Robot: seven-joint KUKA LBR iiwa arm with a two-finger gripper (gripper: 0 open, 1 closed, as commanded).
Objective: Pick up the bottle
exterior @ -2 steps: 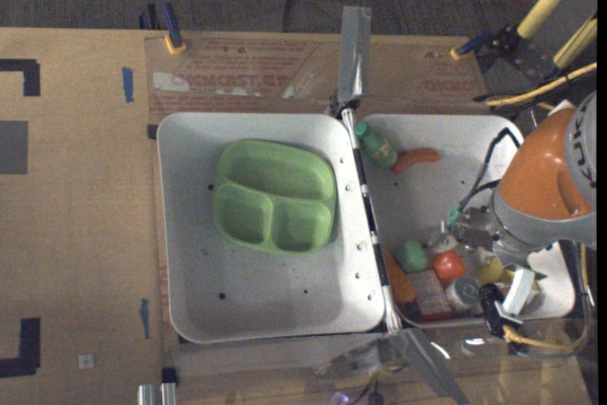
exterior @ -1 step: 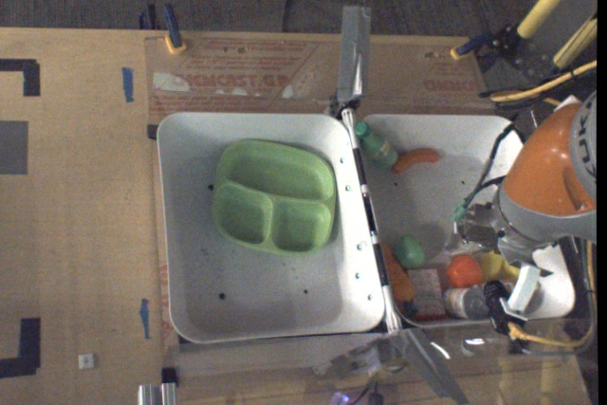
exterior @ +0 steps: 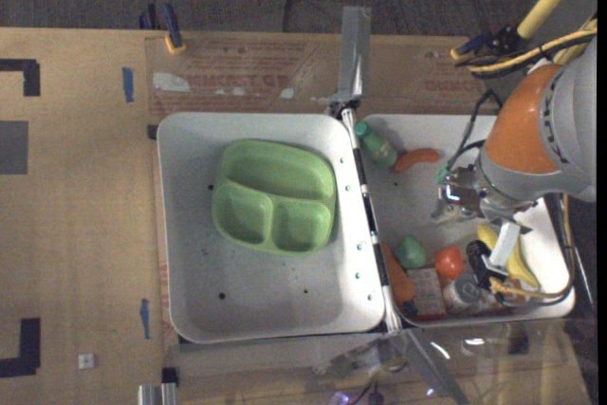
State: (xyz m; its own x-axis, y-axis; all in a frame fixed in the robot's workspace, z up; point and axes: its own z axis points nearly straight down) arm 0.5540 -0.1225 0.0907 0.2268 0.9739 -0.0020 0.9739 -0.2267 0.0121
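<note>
Clearly my gripper (exterior: 462, 195) and the bottle (exterior: 377, 147) are well apart: it lies up and to the left of my tool, tucked against the dividing wall of the right bin (exterior: 560, 299), its green cap pointing away from me toward the corner. Whether my tool is parted or closed, I cannot tell.

No text legible — none at all.

Bearing two shallow white bins side by side, left bin (exterior: 180, 232) and right bin (exterior: 555, 299), on brown bench (exterior: 76, 232).
</note>
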